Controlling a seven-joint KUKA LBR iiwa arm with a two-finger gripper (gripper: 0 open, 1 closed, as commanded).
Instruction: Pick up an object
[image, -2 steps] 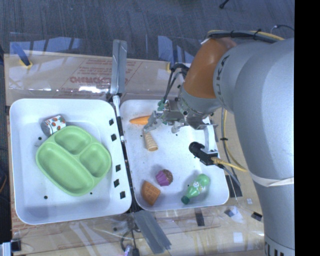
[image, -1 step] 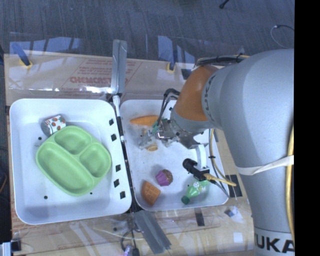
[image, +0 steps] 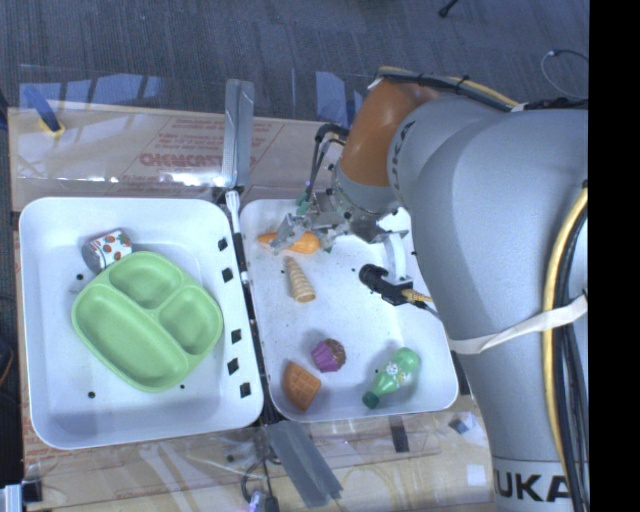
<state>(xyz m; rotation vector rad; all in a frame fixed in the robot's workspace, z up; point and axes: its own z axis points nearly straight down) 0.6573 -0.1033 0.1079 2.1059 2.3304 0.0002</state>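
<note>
Up at the far edge of the right bin (image: 440, 395), the gripper (image: 300, 228) sits over an orange toy (image: 304, 243); I cannot tell its grip. Open floor lies just nearer.

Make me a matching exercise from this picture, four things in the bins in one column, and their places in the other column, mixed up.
Things:
1. green divided plate
2. green bottle
3. small can
4. gripper

Places:
A. near right corner of the right bin
B. far end of the right bin, over an orange piece
C. middle of the left bin
D. far left of the left bin

Pairs: 1-C, 2-A, 3-D, 4-B
</note>
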